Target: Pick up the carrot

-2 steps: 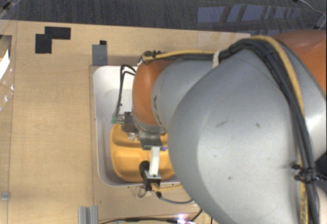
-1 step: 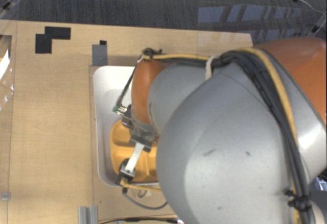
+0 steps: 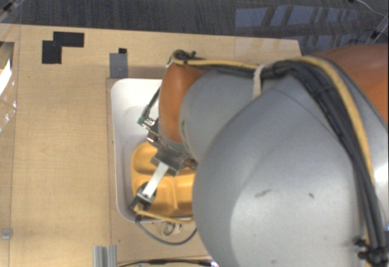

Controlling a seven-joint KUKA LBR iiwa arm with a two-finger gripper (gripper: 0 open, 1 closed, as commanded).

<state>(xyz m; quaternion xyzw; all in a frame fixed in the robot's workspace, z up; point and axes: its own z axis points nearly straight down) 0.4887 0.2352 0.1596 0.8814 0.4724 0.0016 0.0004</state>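
My arm [image 3: 285,162] reaches in from the right and hides most of the white bin [image 3: 120,138]. Its orange band [image 3: 173,101] hangs over the bin's middle. The gripper [image 3: 163,156] sits low under the wrist, pressed down over a large rounded yellow-orange object [image 3: 170,193] in the near part of the bin. That object looks bulky and soft-edged; I cannot tell whether it is the carrot. Whatever lies under the arm is hidden.
The far left corner of the bin [image 3: 130,98] shows bare white floor. A grey clamp [image 3: 119,65] stands at the bin's far edge, and black marker shapes [image 3: 61,47] lie on the wooden bench. A thin cable loop [image 3: 170,229] trails past the bin's near rim.
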